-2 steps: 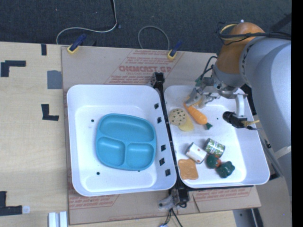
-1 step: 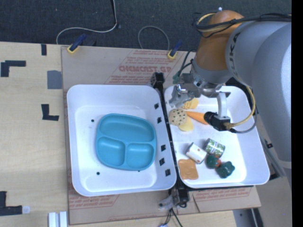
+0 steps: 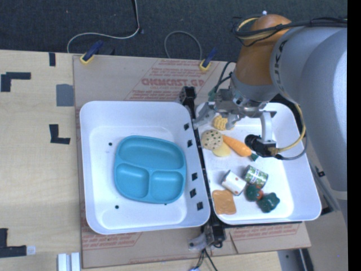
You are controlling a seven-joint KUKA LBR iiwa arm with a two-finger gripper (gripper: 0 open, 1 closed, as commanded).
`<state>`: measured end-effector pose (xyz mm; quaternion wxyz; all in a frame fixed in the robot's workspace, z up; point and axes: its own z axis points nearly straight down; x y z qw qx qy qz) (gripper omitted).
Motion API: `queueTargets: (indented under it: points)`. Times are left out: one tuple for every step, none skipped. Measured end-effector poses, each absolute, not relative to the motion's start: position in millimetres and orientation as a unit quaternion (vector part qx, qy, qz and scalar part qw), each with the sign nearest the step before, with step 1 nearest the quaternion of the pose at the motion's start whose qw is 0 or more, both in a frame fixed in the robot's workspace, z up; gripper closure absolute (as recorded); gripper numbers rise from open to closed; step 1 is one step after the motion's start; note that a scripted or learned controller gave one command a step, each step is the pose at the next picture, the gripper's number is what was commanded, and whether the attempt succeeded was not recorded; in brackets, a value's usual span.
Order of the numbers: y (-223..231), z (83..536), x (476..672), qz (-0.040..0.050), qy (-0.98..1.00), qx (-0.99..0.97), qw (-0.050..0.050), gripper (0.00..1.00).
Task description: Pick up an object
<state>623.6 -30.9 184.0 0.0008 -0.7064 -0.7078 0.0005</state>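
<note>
The gripper [image 3: 232, 113] hangs over the far end of the right bin [image 3: 302, 205], under the grey arm [image 3: 316, 78] and its orange band [image 3: 260, 49]. Its tips are masked by the wrist hardware, so I cannot tell whether it is open, closed or gripping anything.

Just below and left of the gripper lies a small yellow corn piece [image 3: 219, 122], the nearest object to it; whether the two touch cannot be judged. Next toward the camera sits a pale round cookie with dark dots [image 3: 211, 139], touching or nearly touching an orange carrot [image 3: 237, 146] that points to the right. Farther down the bin lie a white block [image 3: 232, 182], a green-labelled can on its side [image 3: 255, 176], a small red and green piece [image 3: 252, 193], a dark green object [image 3: 269, 202] and a toast-coloured slice [image 3: 224, 202] near the front-left corner. The can's label is too small to read.

The left bin [image 3: 93, 208] holds a blue divided plate [image 3: 150, 169] with three compartments, lying flat in the middle.

Both bins rest on a brown cardboard sheet [image 3: 141, 83] printed in red; the word "CHEMCAST" can be made out, the rest is unclear. Yellow and blue clamps [image 3: 90, 53] pin its far edge, with thin cables looping behind.
</note>
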Motion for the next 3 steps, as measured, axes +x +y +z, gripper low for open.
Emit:
queueTargets:
  points:
    - [-65, 184, 639.5, 0.0006, -0.707, -0.707, 0.000, 0.00]
    - [-103, 121, 667.7, 0.0021, -0.706, -0.708, 0.000, 0.00]
    - [-97, 83, 667.3, 0.0036, -0.708, -0.707, 0.000, 0.00]
